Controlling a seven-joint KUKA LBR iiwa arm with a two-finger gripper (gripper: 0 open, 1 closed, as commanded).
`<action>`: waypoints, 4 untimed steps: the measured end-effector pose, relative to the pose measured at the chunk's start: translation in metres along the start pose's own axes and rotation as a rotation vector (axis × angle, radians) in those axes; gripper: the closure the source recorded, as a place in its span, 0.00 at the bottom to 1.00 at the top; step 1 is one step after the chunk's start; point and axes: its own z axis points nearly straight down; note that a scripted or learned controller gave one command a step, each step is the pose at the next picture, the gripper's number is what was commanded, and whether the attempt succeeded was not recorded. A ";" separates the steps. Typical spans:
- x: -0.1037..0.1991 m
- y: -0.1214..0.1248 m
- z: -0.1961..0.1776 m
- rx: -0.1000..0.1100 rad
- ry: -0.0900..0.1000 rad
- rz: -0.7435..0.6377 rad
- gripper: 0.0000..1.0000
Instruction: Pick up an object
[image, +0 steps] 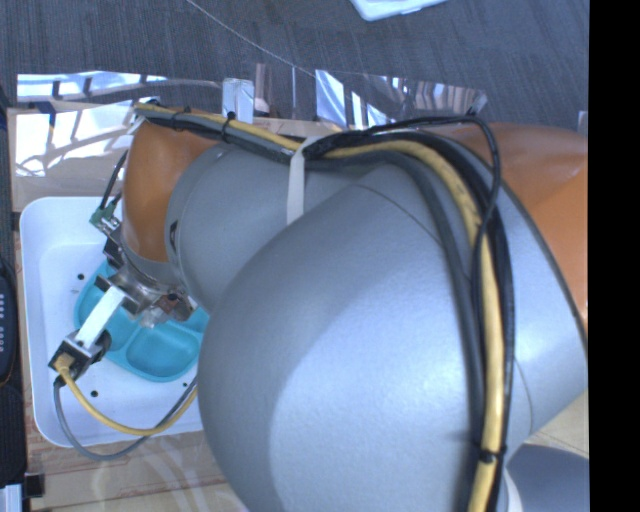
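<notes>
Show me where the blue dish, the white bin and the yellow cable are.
blue dish (158, 352): camera view, on its inner hollow.
white bin (45, 240): camera view, on its bare floor.
yellow cable (492, 330): camera view, on its run along the arm.

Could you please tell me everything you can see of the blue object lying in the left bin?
The blue object looks like a smooth, glossy turquoise plastic dish with shallow moulded hollows and a rounded lower edge. It lies flat on the floor of the white bin, towards its right side. The arm's wrist covers its upper part, and the large grey arm body hides its right edge, so its full outline cannot be told. Whether the wrist hardware touches it is unclear.
</notes>
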 end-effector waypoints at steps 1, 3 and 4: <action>0.034 0.029 0.022 -0.003 0.000 0.163 1.00; 0.004 0.001 0.021 -0.001 -0.003 0.281 1.00; -0.026 -0.027 0.007 -0.002 -0.001 0.394 1.00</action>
